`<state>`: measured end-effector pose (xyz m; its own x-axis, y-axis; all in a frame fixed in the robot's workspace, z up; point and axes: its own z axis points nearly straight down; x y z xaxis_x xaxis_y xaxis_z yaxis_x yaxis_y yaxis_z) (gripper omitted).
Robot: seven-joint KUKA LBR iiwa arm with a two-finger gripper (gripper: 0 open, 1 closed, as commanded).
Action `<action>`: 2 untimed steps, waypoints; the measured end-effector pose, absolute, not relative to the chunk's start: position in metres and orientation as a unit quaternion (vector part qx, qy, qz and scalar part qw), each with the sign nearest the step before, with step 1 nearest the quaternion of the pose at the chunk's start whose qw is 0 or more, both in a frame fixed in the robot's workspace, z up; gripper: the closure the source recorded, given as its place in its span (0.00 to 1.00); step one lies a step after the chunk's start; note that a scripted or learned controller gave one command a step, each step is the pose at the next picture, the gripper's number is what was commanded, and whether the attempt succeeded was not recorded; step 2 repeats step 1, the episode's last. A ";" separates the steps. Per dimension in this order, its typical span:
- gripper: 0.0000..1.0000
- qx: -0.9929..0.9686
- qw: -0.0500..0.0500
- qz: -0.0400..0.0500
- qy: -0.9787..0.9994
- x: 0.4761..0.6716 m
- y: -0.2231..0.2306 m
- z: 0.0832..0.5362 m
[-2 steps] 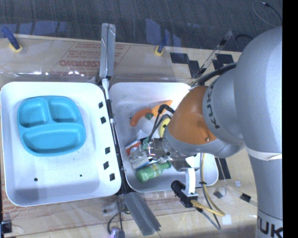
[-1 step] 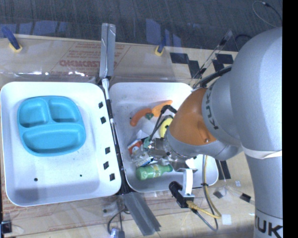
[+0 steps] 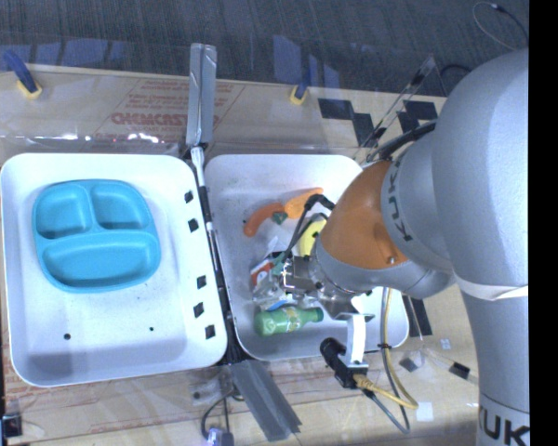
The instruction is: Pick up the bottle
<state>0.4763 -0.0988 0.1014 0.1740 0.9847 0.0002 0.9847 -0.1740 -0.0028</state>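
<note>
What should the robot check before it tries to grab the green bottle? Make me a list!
1. Green bottle in view in the right bin: ok.
2. Bottle lying on its side near the bin's front wall: ok.
3. Gripper close above the bottle: ok.
4. Bottle between the fingers: cannot tell.
5. Clutter touching the bottle: cannot tell; an orange item lies farther back.
6. Blue tray in the left bin, out of the way: ok.
</note>
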 end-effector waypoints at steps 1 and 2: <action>1.00 -0.764 0.001 0.002 -0.645 0.476 -0.098 0.110; 1.00 -0.764 0.001 0.002 -0.645 0.476 -0.098 0.110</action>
